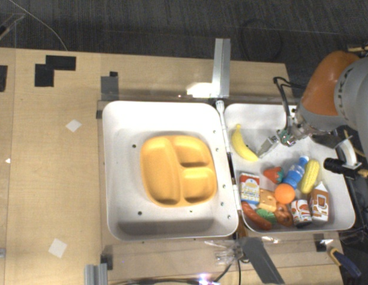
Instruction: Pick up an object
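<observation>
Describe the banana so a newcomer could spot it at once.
Look in the right-hand white bin, the one crowded with toy food. The banana lies alone in its upper left area, beside the wall dividing the bins. It is plain yellow and curved, apart from the pile below.

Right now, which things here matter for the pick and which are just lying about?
For the pick:
- gripper
- banana
- orange
- blue bottle
- corn cob

Lying about:
- yellow divided tray
- left bin

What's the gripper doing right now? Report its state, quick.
Gripper: hangs low over the right bin, beside the banana; nothing seen between its fingers, and open or shut cannot be told.
</observation>
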Controlling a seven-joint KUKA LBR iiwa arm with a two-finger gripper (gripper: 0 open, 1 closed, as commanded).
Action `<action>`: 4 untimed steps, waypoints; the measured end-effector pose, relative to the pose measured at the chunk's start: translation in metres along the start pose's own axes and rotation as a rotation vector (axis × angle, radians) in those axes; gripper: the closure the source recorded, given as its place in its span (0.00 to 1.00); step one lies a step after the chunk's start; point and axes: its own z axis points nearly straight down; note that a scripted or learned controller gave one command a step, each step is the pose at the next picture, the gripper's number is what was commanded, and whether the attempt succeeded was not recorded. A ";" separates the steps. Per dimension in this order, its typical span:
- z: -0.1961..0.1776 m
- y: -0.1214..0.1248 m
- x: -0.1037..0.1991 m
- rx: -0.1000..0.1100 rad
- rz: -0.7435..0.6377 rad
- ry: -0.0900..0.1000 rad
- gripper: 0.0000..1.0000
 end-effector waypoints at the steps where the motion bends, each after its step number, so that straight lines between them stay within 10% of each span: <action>1: -0.026 0.047 -0.020 -0.001 0.230 0.000 0.00; 3: -0.007 0.006 -0.051 0.002 0.194 -0.001 0.00; 4: -0.038 -0.128 -0.003 0.003 0.293 -0.001 0.00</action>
